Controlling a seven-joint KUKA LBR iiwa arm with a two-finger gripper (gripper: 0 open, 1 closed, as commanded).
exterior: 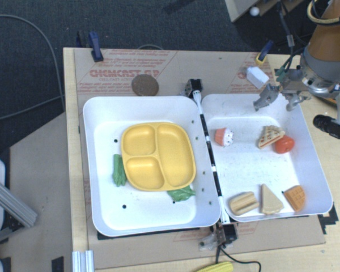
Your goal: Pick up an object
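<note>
While hovering open above the right bin [311,152], the gripper [280,98] is grasping nothing. Descending here risks striking the bin's far rim.

light: bright, even, overhead | shadows: soft, short, under the yellow divided plastic plate [157,155] toward 6 o'clock | glare: mild on the two shallow white plastic bins [96,129] | focus: fairly sharp centre, softer at 1 o'clock | dark floor at 10 o'clock underexposed
</note>
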